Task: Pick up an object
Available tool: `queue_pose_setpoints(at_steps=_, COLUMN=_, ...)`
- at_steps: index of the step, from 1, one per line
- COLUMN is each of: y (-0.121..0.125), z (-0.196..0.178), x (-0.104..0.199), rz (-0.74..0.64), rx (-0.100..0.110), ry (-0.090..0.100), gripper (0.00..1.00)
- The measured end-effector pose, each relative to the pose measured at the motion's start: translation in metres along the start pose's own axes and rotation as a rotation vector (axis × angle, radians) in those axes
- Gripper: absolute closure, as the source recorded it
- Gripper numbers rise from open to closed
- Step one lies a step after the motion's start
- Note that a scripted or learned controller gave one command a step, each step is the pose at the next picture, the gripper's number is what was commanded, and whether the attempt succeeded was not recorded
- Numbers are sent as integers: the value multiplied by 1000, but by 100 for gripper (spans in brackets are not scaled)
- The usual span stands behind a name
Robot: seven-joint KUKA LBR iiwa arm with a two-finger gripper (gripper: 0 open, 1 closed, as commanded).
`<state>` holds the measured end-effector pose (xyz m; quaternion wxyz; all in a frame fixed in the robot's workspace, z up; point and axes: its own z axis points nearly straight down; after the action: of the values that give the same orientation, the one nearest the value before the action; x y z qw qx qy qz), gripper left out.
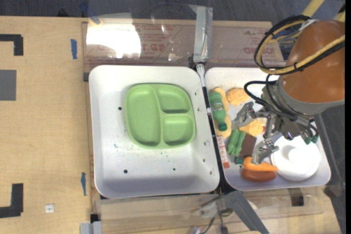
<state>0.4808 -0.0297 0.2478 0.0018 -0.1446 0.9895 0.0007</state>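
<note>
Several small toy foods lie crowded in the right bin [323, 175], with the jaws [262, 127] hanging over them, spread open and holding nothing. Just below the jaws lies an orange carrot-like piece [259, 172], probably light, hard plastic and slippery, so a pinch across its narrow middle looks safest. The white bowl [298, 160] touching its side may crowd a finger.
</note>
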Motion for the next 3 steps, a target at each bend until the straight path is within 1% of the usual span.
queue_pose_setpoints(at_steps=1, y=6, z=64, x=-26, rz=327, rx=1, ry=3, gripper=0)
queue_pose_setpoints(at_steps=2, y=17, z=63, x=-62, rz=722, rx=1, ry=-2, gripper=0)
queue_pose_setpoints(at_steps=3, y=38, z=63, x=-40, rz=999, rx=2, ry=3, gripper=0)
